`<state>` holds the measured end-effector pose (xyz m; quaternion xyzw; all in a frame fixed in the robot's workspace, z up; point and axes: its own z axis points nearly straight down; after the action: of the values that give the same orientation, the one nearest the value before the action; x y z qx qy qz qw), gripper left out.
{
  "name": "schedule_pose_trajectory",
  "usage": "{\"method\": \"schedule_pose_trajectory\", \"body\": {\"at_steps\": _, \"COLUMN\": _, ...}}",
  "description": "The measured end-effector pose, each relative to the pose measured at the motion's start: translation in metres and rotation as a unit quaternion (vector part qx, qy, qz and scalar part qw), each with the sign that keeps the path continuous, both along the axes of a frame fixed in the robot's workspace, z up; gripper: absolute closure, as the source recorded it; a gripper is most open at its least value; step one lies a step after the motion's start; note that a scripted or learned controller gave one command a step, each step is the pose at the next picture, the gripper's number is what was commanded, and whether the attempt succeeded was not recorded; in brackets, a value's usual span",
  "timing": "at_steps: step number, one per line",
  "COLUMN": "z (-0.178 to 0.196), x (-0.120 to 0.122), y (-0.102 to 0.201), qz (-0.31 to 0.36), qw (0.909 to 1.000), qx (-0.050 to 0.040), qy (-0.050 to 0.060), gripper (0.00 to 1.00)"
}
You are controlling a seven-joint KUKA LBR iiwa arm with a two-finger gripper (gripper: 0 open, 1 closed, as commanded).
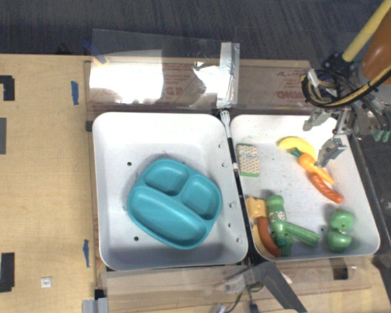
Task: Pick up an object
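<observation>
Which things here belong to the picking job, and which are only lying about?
For the job: the claw; the orange carrot just beneath it, the likeliest pick; the yellow banana beside it.

Only lying about: teal divided plate in the left bin; small woven card; green toys; green apple.

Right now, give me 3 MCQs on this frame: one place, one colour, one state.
1. Where is the divided plate? A left bin B right bin C on the bench
2. What colour is it? A red B teal C yellow
3. The gripper is: A inside the left bin B holding the plate C above the right bin, by the carrot

Key: 1 A, it lies on the left bin's floor. 2 B, its whole surface is teal. 3 C, it hangs over the right bin next to the orange carrot and banana.
</observation>
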<state>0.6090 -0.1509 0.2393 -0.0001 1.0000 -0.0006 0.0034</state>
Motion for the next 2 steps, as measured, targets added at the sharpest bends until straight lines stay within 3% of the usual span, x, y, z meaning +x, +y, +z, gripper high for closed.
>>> {"method": "schedule_pose_trajectory", "body": {"at_steps": 1, "z": -0.091, "x": -0.043, "y": -0.044, "qz": -0.03, "qw": 0.9995, "qx": 0.001, "qy": 0.005, "gripper": 0.0}}
{"method": "schedule_pose_trajectory", "body": {"at_steps": 2, "z": -0.15, "x": -0.024, "y": -0.059, "qz": -0.055, "qw": 0.9985, "qx": 0.0001, "qy": -0.003, "gripper": 0.0}}
